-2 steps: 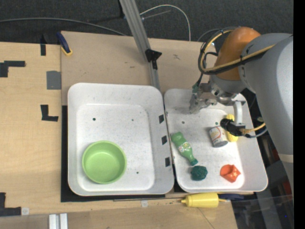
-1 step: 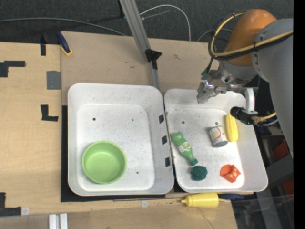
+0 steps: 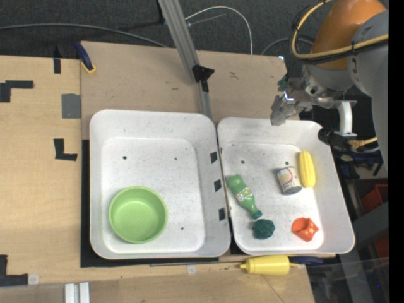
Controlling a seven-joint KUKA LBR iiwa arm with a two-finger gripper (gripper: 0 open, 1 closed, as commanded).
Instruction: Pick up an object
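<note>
The gripper (image 3: 282, 111) hovers over the far rim of the right bin (image 3: 328, 188) — whether it is open or closed I cannot tell. Inside that bin lie a green bottle (image 3: 243, 196), a can (image 3: 288, 180), a yellow corn cob (image 3: 307, 168), a red piece (image 3: 305, 228) and a dark green lump (image 3: 263, 228) — the left bin (image 3: 113, 131) holds a green bowl (image 3: 137, 214)

Below the two-finger gripper (image 3: 281, 113), the small cylindrical tin can (image 3: 288, 180) lies tipped, touching the yellow plastic corn cob (image 3: 307, 168) on its right. Lower left rests the green plastic bottle (image 3: 243, 196), then the dark green broccoli-like lump (image 3: 263, 228); the red angular toy (image 3: 305, 228) sits lowest.
</note>
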